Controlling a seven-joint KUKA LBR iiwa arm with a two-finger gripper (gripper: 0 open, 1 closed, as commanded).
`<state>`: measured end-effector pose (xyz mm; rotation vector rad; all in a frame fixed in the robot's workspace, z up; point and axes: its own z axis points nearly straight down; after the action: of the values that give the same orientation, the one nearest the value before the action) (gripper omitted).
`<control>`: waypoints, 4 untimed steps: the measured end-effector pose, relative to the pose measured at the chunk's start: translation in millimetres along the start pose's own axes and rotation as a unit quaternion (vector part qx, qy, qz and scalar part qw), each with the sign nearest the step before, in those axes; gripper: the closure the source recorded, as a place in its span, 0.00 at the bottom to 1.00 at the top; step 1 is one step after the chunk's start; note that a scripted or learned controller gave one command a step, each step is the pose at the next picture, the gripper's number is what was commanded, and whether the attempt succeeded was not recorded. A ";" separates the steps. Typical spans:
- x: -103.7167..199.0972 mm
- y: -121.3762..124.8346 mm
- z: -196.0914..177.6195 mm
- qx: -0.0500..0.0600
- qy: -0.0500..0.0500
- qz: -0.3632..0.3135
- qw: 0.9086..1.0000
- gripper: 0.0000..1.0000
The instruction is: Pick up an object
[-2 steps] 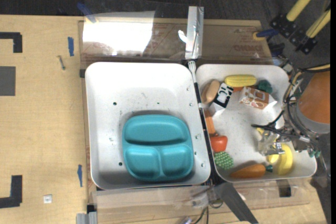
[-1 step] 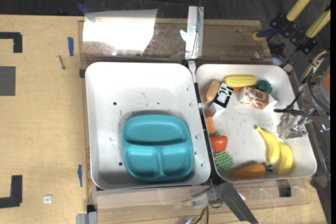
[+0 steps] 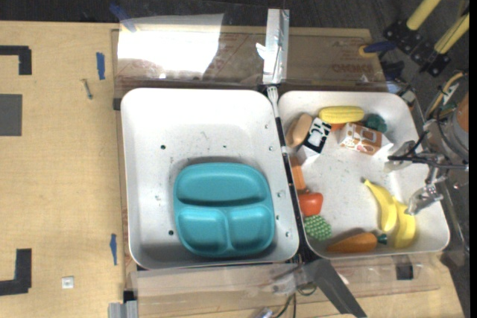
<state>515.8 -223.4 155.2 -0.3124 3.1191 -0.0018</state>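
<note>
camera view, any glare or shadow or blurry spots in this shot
Camera view: strong glare on the clear plastic sheet behind the left bin; a soft shadow around the teal divided tray; the claw at the right bin looks slightly blurred, and so does the arm; the bananas and corn stay sharp.

Teal tray in left bin

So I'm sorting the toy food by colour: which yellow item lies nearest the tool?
The banana, at the right bin's near right corner, beside the tool. The yellow corn cob lies by the far wall.
</note>
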 end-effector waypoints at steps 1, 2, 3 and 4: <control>21.4 5.2 57.7 0.001 -0.001 0.025 1.000 0.00; 26.2 6.0 67.2 0.000 0.000 -0.044 0.999 0.00; 26.0 6.5 67.2 0.001 -0.002 -0.140 0.990 0.00; -79.5 37.3 67.7 0.000 -0.003 -0.060 0.998 0.00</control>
<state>586.8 -171.1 87.9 -0.4978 3.0898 -0.0006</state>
